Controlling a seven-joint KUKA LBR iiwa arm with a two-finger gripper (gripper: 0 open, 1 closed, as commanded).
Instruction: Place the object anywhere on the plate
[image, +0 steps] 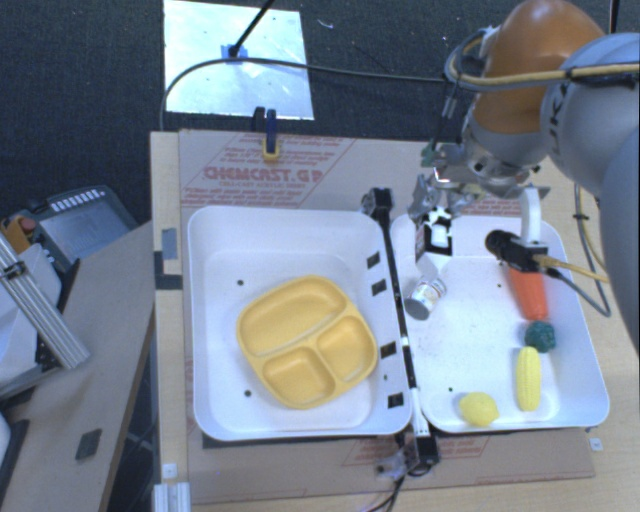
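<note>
Silver can (426, 296) just below hand (436, 232), finger state unclear; carrot (529, 290), corn (527, 378), lemon (479, 408) nearby

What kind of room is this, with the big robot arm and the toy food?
Probably a robot test lab. A grey and orange arm reaches over two white bins; one holds a yellow divided plate, the other a toy carrot and corn.

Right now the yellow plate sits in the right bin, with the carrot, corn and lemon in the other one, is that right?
Not quite. The camera view shows the yellow plate in the left bin; the carrot, corn and lemon lie in the right bin.
</note>
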